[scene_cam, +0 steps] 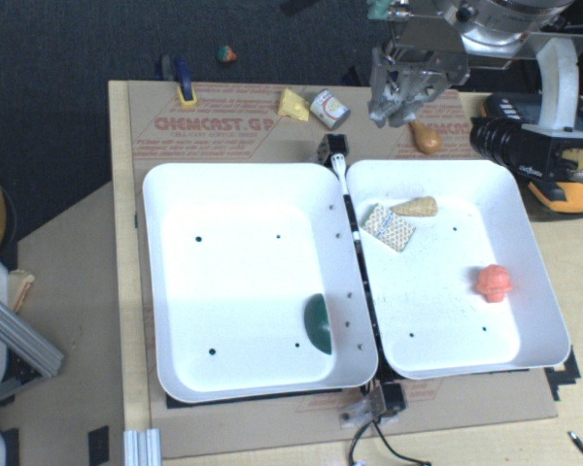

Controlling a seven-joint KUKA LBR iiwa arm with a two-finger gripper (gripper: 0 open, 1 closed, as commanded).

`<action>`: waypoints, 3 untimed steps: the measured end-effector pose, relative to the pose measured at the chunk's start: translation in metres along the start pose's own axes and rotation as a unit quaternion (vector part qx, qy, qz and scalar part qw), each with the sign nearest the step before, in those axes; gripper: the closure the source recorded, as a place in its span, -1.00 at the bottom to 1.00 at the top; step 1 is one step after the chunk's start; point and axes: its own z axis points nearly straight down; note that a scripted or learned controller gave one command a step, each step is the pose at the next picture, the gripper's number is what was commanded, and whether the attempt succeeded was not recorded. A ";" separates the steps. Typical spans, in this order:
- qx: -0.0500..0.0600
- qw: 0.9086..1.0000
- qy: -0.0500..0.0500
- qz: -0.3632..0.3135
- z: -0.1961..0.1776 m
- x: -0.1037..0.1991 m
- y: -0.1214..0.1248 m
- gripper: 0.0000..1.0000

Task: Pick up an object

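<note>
Above the far edge of the right bin (534, 260), the gripper (400, 115) hung over the brown bench board, clear of both bins. Its fingers pointed down, and nothing was visible between them; how far apart the fingers stood could not be told from this angle.

The right bin held three items:
- A tan, cone-shaped piece (415, 207) lay near the far left corner.
- A white block with a dotted pattern (388, 227) lay touching or just beside the tan piece, on its near side.
- A pink, rounded object (493, 282) lay well apart from these two, toward the right wall.

The left bin (175, 202) held one dark green object (319, 323), which rested against the right wall near the front corner.

Several items lay on the bench board beyond the bins:
- A yellow wedge (293, 106) and a small white-and-grey box (329, 109) lay just beside each other, behind the left bin.
- A brown, pear-shaped item (426, 137) lay just behind the right bin, near the gripper and to its right.
- A blue-and-yellow clamp (184, 83) sat at the board's far left corner.

A small orange-and-green ball (227, 54) lay on the dark floor beyond the board.
</note>
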 end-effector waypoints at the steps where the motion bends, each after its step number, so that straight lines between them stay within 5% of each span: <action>1: 0.005 1.000 0.000 -0.008 0.004 0.054 -0.038 1.00; 3: 0.001 1.000 -0.002 0.003 0.003 -0.188 -0.032 1.00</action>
